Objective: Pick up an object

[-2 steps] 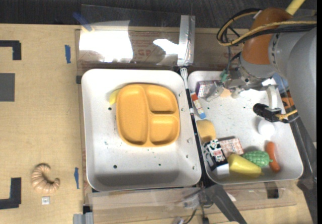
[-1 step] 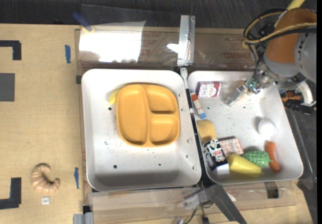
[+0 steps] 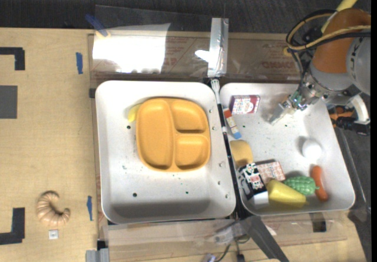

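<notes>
The gripper (image 3: 278, 115) hangs over the right bin's (image 3: 339, 155) bare upper floor, near the small carton (image 3: 245, 105); its closure I can't tell.

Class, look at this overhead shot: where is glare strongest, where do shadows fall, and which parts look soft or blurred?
Camera view: glare is strongest on the clear plastic sheet behind the left bin; a soft shadow lies along that bin's front inner wall; the gripper over the right bin looks slightly blurred; the small toys there are soft in detail.
</notes>
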You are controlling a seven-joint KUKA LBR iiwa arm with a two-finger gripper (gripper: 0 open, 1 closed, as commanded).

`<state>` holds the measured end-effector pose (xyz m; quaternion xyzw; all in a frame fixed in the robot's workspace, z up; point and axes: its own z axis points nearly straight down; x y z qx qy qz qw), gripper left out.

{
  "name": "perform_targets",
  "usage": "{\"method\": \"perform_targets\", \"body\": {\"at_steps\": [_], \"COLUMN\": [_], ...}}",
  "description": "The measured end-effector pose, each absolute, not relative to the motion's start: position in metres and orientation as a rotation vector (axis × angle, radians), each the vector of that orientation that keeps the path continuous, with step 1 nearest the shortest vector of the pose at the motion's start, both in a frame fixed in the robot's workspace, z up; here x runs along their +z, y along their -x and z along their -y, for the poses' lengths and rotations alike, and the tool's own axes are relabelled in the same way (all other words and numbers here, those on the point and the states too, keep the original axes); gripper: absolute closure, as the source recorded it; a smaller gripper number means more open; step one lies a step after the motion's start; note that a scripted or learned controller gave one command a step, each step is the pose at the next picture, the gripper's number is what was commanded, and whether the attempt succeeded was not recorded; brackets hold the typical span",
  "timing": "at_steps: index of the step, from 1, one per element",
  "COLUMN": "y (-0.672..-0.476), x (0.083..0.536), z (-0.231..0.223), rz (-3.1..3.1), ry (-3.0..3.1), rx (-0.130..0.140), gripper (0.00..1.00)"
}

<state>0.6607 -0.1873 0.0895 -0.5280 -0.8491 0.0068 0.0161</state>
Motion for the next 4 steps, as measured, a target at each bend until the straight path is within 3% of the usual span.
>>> {"method": "perform_targets", "body": {"at_steps": [1,2,3,4], "y": [-0.666,-0.604,-0.669,-0.669], "x": [0.176,0.188,0.292,0.451], "z": [0.11,0.198,0.224,0.223], "rz": [2.549,2.563,2.607,2.797], "ry": [1.821,1.815,1.767,1.453], "rx": [0.007,0.006,-0.002,-0.001], "gripper": [1.0,1.0,1.0,1.0]}}
